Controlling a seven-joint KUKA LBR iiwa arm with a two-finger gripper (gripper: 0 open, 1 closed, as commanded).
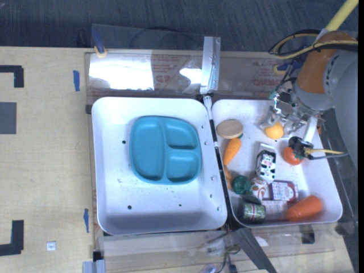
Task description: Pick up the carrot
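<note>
Nearest, at the right bin's (335, 206) front corner: large orange carrot (305, 207), lying flat beside a red packet (280, 191) and a dark can (253, 211). A smaller carrot (231, 151) lies by the left wall, under a tan disc (230, 128). Likely light, stiff and smooth; take mid-body, across the width. Far back: tool (287, 117) low over the bin's rear, near a yellow fruit (274, 131). Spread of the tool: cannot tell. Nothing visibly held.

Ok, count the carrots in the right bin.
2. One carrot lies by the left wall of the right bin, under the round tan piece; the other carrot lies at the near right corner. Clutter may hide more.
</note>
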